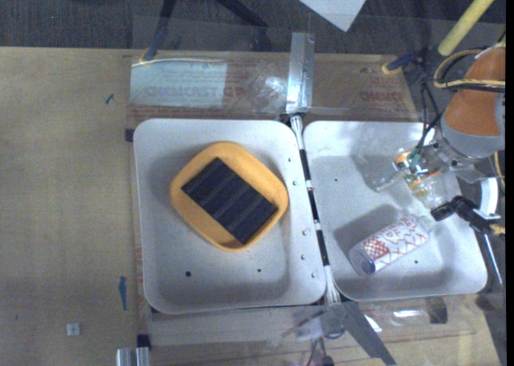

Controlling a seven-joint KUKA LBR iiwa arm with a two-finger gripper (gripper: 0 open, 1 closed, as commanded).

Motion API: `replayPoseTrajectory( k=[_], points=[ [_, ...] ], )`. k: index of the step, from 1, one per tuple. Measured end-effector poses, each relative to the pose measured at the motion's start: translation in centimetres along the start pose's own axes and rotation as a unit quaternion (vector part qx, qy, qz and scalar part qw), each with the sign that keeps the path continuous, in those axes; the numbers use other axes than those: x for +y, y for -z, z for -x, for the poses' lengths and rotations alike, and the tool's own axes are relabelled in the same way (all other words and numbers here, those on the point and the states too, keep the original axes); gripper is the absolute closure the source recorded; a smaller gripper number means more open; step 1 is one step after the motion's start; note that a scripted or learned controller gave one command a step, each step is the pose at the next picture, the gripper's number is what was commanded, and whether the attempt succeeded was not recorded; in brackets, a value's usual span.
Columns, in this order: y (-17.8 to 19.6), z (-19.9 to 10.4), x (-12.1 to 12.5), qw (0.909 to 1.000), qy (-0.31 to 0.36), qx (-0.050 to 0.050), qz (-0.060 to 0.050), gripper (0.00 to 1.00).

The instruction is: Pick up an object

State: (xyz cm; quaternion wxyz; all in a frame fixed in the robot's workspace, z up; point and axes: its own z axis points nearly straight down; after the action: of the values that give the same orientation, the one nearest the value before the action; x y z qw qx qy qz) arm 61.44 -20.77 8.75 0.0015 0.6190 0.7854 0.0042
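A yellow-orange rounded tray-like object (229,196) with a black ribbed panel on top lies in the middle of the left bin (161,276). A cylinder with a red-and-white pattern (391,243) lies on its side in the right bin (450,276), its dark open end toward the front left. My gripper (416,168) hangs over the right bin's back right part, above and to the right of the cylinder and apart from it. A pale translucent shape (373,172) shows just left of the gripper; what it is stays unclear.
A metal divider post (301,75) stands behind the seam between the bins. A taped label (178,83) lies on the bench behind the left bin. The arm's orange band (482,91) is at the right edge.
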Motion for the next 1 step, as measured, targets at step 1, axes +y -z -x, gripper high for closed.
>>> replayPoseTrajectory(
  k=[1],
  points=[
    [-0.01,0.93,1.86,0.9996,-0.029,0.005,-0.001,0.00]
  ],
)
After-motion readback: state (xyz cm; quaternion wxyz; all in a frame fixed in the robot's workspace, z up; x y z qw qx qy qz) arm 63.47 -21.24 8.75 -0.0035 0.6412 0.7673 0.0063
